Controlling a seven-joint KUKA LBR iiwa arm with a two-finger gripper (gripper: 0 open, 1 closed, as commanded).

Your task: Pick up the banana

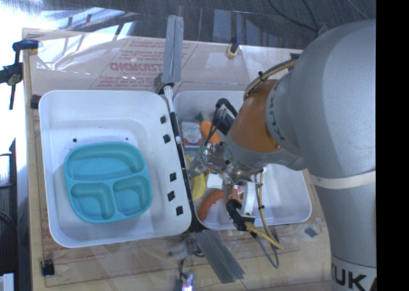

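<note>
- Down by the left wall of the right bin [289, 197]: banana [199, 185], yellow, lying flat, long side along that wall.
- Touches or nearly touches an orange toy food [209, 204] just below it; cannot tell which.
- Sits just below and a bit left of the gripper [215, 157]; near it, but not seen held.
- Cannot tell whether that gripper is open or shut: tucked under the orange band [252, 126] and the big grey arm [332, 104].
- Further up the same bin: a small packet [190, 135] and another orange thing [207, 131], both close to the gripper too.
- Over the wall: left bin [57, 110] with a blue tray [105, 181], well apart from the banana.
- Could go wrong: may grab the orange toy food by mistake, with the two so close together.
- Could bump the bin wall, with so little room on that side for a grip.
- Might let the banana slip, smooth and curved as it looks, if pinched near one end.
- Could catch the loose cables [265, 237] on the bin edge.
</note>
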